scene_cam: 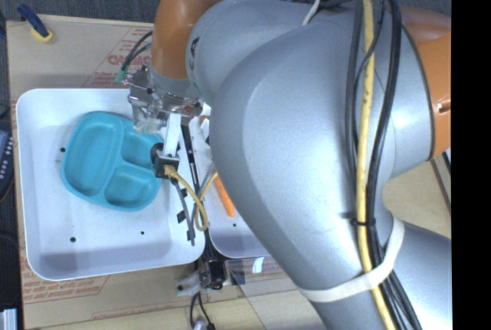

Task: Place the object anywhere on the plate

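Over the left white bin [46, 244] sits the blue divided plate [103, 163] — the gripper [149, 121] hovers at its right edge, finger state impossible to tell. Beside it, an orange stick-like object [225, 198] lies in the right bin — off the plate.

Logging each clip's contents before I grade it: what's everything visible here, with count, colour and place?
plate: one, light blue, divided into compartments, in the left bin
bins: two, white, side by side; the right one mostly covered by the arm
orange stick-like object: one, in the right bin, partly hidden
clamp: one, blue and yellow, top left on the bench
arm: one, grey with orange band, reaching from the right
hand: one, at the plate's right edge
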`<state>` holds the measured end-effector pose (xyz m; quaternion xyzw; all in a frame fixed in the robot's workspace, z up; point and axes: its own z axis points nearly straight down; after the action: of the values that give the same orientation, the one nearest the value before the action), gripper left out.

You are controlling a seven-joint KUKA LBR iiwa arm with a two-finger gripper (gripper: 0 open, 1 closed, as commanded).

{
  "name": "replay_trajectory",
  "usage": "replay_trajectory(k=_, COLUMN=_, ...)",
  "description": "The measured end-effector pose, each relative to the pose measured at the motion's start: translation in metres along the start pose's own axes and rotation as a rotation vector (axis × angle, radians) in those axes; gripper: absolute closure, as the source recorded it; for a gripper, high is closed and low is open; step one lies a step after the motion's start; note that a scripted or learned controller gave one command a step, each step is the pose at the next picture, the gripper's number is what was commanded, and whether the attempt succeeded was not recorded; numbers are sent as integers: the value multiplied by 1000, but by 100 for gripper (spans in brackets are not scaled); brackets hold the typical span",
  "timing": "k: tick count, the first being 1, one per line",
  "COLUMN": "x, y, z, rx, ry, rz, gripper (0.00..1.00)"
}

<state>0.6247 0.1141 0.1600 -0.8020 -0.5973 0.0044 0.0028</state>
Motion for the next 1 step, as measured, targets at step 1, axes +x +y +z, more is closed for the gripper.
replay_trajectory(k=1, x=-39, y=3, z=-32, rx=-1, ry=-1, rz=-267, gripper=100)
